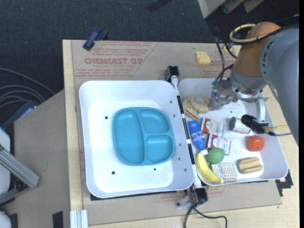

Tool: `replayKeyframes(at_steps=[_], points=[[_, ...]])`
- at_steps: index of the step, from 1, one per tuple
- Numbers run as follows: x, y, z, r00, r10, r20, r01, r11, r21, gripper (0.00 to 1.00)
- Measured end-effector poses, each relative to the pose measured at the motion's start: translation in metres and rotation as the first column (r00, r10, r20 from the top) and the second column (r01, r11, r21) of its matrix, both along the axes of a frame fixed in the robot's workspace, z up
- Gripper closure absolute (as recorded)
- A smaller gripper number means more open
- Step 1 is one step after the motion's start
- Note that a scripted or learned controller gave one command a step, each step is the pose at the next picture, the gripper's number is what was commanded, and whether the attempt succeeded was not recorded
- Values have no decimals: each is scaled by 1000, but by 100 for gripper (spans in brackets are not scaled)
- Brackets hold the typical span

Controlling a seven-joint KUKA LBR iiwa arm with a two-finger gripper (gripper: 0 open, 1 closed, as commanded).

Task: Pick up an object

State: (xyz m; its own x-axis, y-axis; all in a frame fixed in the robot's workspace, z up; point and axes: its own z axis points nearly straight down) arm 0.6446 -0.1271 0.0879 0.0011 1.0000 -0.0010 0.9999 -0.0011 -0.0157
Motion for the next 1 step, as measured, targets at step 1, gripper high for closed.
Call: replayKeyframes(at_steps=[1], points=[[2,2,-2,1000,1,16,-1,1000,0,0]])
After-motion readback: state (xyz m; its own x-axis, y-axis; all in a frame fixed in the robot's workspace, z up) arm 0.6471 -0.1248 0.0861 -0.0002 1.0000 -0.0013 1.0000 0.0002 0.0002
